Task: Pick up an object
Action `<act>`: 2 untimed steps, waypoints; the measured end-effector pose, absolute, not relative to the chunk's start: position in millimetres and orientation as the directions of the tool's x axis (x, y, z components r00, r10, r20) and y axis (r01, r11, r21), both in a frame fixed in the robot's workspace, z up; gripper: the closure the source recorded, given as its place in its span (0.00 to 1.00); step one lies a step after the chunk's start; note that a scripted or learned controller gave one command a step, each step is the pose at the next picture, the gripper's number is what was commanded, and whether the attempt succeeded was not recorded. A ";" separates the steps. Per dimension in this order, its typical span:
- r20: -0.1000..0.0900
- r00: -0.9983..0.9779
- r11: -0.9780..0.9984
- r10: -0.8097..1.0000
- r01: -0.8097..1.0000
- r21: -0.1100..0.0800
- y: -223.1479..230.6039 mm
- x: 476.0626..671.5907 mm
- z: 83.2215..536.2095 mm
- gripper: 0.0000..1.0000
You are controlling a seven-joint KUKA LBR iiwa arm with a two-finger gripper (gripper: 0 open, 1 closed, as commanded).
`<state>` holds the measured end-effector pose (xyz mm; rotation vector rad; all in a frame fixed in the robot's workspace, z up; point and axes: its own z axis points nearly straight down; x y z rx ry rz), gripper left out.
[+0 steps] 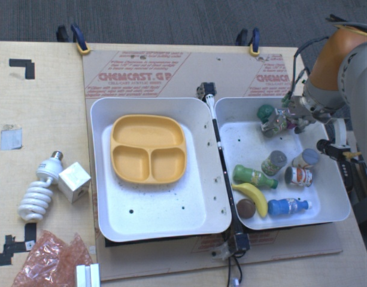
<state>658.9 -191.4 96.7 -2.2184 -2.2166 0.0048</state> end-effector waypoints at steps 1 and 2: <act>0.000 0.001 -0.001 1.000 1.000 0.000 -148.2 602.9 92.6 0.00; 0.000 0.002 -0.002 1.000 1.000 0.000 -181.4 477.6 92.4 0.00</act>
